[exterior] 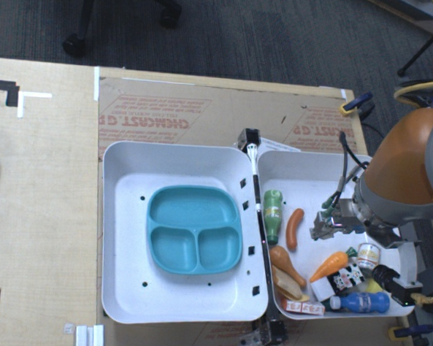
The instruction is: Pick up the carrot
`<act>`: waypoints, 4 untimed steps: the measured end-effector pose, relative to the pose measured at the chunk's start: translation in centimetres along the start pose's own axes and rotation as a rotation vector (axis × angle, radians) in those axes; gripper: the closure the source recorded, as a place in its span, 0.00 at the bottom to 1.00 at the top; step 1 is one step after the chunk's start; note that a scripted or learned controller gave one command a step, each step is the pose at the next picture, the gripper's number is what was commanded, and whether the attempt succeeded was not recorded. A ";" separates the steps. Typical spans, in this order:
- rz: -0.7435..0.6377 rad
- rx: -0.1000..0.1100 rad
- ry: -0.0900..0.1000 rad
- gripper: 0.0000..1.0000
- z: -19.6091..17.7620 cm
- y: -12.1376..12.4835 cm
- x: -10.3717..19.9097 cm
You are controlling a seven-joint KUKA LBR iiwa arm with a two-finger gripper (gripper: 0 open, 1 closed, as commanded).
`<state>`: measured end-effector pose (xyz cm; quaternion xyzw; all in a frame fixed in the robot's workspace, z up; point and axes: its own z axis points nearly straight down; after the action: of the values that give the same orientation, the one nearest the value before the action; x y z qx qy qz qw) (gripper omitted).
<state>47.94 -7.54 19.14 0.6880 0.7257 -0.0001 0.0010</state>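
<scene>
Seen from above, a desk (47, 195) carries two white bins. The left bin (115, 272) holds a teal divided plate (195, 229). In the right bin (311, 182) the orange carrot (329, 265) lies slanted near the front among toy foods, beside a sausage (294, 229) and green bottle (272, 214). The tool (327, 225) hangs just above the carrot, apart from it; whether it is clenched or released cannot be told.
</scene>
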 end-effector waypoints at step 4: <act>-0.029 -0.001 -0.001 1.00 -4.4 1.0 -1.7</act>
<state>49.03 -9.18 23.59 0.6772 0.7358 -0.0003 0.0016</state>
